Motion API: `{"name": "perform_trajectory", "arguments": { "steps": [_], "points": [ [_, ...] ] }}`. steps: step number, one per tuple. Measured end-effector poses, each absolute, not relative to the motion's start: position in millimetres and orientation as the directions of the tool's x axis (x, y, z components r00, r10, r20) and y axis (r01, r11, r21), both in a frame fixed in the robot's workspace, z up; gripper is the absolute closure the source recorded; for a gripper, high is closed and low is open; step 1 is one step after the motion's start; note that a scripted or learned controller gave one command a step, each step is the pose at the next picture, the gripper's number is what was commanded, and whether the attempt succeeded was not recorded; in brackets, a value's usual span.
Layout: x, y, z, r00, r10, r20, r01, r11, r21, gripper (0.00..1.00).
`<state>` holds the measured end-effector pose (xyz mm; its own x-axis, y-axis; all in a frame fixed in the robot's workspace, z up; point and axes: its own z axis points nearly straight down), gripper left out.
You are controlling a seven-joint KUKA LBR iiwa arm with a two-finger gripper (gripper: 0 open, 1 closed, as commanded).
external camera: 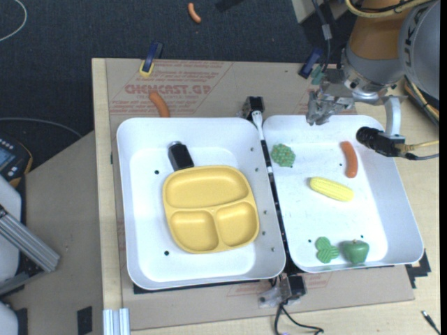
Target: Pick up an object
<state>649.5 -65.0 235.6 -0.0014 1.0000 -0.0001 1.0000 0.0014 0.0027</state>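
Observation:
The right bin (391, 215) holds a green broccoli floret (283, 155), a red-orange sausage (349, 159), a yellow corn cob (331, 189), a second small green floret (325, 250) and a green pepper (355, 251). My gripper (318, 112) hangs over the far left edge of the right bin, above and to the right of the first floret. Nothing shows in its grasp. The sausage lies to its lower right and the corn sits further toward the front.
The left bin (136, 187) carries a yellow divided plate (209, 208) and a black block (180, 155). An orange sausage (160, 104) and a blue-yellow clamp (149, 59) lie on the cardboard behind it. A black clip (254, 107) sits where the two bins meet.

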Motion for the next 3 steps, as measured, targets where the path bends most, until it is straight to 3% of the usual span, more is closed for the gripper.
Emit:
{"name": "perform_trajectory", "arguments": {
  "steps": [2, 3],
  "points": [
    [647.4, -66.4, 214.4, 0.001, 1.000, 0.000, 1.000, -0.001, -0.003, 1.00],
    [644.7, -69.6, 235.3, 0.000, 1.000, -0.001, 1.000, 0.000, 0.005, 1.00]
  ]
}}
